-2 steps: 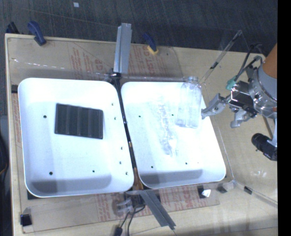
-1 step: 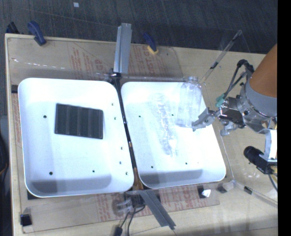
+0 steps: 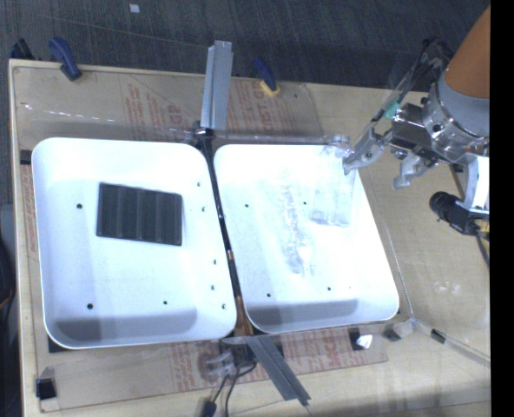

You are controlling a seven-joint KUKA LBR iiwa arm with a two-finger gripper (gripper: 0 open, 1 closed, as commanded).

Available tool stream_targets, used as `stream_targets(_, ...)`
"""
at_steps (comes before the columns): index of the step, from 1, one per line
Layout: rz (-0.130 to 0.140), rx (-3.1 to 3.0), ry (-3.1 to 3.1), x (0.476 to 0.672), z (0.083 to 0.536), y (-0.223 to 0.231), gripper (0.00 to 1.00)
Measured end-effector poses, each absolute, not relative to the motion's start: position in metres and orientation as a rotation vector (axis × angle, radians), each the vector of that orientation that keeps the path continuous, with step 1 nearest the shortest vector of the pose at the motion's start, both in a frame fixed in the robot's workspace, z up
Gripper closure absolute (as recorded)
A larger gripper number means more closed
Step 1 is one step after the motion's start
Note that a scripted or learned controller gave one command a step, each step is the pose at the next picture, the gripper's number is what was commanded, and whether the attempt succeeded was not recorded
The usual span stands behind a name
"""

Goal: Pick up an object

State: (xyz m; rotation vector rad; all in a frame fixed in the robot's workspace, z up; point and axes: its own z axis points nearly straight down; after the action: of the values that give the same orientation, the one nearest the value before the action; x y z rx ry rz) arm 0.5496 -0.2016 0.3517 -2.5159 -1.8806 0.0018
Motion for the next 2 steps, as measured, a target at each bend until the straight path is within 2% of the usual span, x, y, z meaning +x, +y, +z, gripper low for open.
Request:
stream_targets(1, 0.007, -2.389, -2.035, 0.578, 0.259, -0.145, 0.0)
stream_targets(2, 0.001, -2.425, -1.996, 0.571, 0.309, -0.202, 0.0)
